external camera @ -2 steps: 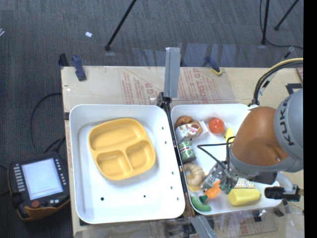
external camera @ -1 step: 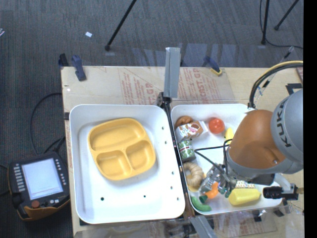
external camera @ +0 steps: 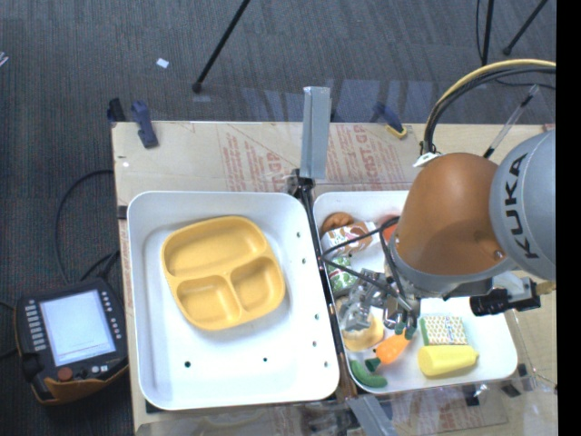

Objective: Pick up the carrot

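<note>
- The carrot (external camera: 393, 349) lies on the floor of the right bin (external camera: 502, 357), near its front edge, with its orange body pointing toward a green piece (external camera: 369, 373) at the front-left corner.
- The gripper (external camera: 388, 309) hangs low over the clutter just behind the carrot. Nothing orange sits between its parts, so I judge the pick as not yet made: the carrot is on the bin floor, unlifted.
- Whether the jaws are wide or narrow I cannot tell; the metal parts blur together under the arm's orange band (external camera: 449, 221).
- What is left, as I read it: bring the tool over the carrot, close on it and raise it clear of the bin.
- Room is tight. A pale yellowish piece (external camera: 363, 334) touches or nearly touches the carrot on its left, a yellow block (external camera: 447, 361) lies just beside it on the right, and a patterned sponge-like pad (external camera: 443, 329) sits just behind that.
- The bin's front rim runs close in front of the carrot, and the wall shared with the left bin (external camera: 154, 371) is near on the left, so a descent has little margin on those sides.
- More packets (external camera: 343, 237) crowd the back of the right bin, partly under the arm.
- The left bin holds a yellow divided tray (external camera: 223, 271) with bare white floor around it; the counter (external camera: 218, 153) behind the bins is open board.
</note>
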Motion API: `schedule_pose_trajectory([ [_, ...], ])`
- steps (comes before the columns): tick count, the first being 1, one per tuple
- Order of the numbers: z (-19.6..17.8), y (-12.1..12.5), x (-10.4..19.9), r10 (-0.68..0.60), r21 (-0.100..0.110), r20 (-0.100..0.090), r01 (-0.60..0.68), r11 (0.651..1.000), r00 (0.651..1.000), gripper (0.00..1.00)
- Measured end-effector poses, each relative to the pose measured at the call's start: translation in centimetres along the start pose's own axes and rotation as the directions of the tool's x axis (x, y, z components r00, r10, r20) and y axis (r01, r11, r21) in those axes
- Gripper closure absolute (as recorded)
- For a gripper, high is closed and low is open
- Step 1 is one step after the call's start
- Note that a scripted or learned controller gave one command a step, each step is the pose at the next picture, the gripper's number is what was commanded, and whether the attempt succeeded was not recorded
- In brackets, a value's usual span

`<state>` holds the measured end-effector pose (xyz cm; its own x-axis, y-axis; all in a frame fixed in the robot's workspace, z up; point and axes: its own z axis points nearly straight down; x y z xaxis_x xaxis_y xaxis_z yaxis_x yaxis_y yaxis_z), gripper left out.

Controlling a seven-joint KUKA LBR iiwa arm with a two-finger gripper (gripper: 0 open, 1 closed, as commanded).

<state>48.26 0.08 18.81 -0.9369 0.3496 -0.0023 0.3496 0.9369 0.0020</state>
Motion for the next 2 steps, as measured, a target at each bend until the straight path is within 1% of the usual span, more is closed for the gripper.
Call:
schedule_pose_trajectory([
  [1, 0.1, 0.0, 0.1, -0.001, 0.001, -0.003, 0.001, 1.0, 1.0, 0.0],
  [2, 0.2, 2.0, 1.4, -0.28, 0.001, -0.005, 0.28, 0.96, 0.96, 0.0],
])
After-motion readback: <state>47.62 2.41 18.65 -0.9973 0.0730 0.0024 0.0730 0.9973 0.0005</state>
